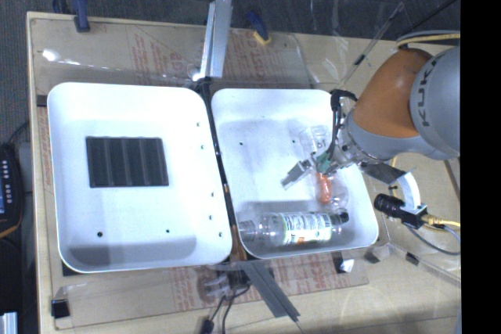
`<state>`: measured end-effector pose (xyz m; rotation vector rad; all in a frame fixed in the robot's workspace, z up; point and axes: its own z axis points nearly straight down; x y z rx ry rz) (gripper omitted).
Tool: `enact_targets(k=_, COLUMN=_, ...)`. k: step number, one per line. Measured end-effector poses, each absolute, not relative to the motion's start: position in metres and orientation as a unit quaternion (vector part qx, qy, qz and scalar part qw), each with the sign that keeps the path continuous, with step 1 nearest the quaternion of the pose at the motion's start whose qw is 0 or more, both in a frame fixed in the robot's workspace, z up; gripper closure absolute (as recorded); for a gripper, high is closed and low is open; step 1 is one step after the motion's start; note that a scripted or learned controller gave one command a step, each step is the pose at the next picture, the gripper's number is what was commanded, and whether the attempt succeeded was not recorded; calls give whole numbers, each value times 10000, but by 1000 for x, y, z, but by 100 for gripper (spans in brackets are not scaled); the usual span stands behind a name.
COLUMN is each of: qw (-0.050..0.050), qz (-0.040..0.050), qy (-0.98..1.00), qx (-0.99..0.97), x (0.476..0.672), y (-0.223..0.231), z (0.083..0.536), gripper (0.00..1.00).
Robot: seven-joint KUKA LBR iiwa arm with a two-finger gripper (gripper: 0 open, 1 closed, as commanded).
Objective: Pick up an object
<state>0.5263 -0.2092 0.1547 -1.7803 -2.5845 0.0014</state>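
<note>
My gripper (305, 168) hangs low inside the right bin (250, 121), right of its middle, with the arm's orange band (391, 94) above the bin's right rim. A small orange object (323, 188) lies just below and to the right of the gripper, close to it. A crumpled clear wrapper (316, 138) sits just above the gripper. A clear plastic bottle (293, 228) with a printed label and a dark cap lies on its side along the bin's near wall. I see nothing lifted off the floor of the bin.
The left bin (70, 231) holds a flat black ribbed rectangle (127, 162) left of its middle. A metal bar (216, 35) stands behind the seam between the bins. Blue clamps (78, 8) grip the bench's far edge.
</note>
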Motion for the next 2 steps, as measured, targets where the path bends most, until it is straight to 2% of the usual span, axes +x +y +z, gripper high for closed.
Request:
enact_targets(k=1, qw=19, qz=4, qy=-8250, qx=-5651, x=507, y=-209, z=165, gripper=0)
enact_targets(k=2, qw=3, qz=2, qy=-8403, qx=-5422, x=541, y=-210, z=140, gripper=0)
